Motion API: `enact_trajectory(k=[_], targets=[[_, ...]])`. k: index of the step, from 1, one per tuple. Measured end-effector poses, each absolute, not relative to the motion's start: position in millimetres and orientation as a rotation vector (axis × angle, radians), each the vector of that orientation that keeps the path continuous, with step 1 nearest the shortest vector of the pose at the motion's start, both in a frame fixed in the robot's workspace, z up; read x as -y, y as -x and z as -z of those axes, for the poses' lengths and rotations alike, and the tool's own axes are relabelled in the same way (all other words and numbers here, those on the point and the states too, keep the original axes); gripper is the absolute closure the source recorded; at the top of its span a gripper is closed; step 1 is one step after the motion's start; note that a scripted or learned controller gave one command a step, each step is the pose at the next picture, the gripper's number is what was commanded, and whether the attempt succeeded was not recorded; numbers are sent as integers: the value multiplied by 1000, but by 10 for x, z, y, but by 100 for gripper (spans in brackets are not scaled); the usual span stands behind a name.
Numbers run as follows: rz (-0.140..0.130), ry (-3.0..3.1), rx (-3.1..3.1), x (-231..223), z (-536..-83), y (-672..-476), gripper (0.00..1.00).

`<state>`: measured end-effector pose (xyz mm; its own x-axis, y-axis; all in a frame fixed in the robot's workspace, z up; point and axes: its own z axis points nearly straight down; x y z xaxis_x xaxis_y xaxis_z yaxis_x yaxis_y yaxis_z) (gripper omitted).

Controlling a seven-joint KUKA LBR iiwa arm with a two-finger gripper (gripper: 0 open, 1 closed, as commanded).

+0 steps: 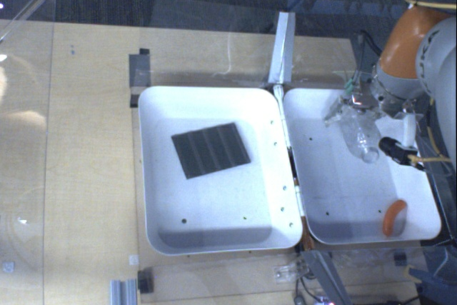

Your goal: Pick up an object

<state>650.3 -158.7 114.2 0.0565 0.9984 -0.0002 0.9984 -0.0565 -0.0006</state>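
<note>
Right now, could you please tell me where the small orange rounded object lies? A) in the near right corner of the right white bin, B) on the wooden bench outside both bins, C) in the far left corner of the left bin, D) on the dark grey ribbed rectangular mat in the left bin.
A: the small orange rounded object rests on the floor of the right white bin, by its near right corner, away from the dark grey ribbed rectangular mat.

Arm [428, 46] cut off at the right edge; tool [360, 132] blurred, perhaps translucent, its fingers unreadable.
</note>
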Motion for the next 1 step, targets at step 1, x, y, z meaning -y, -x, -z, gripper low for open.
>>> enact_trajectory(k=[1], targets=[[6, 2149, 2298, 1039, -1816, -6702, 100]])
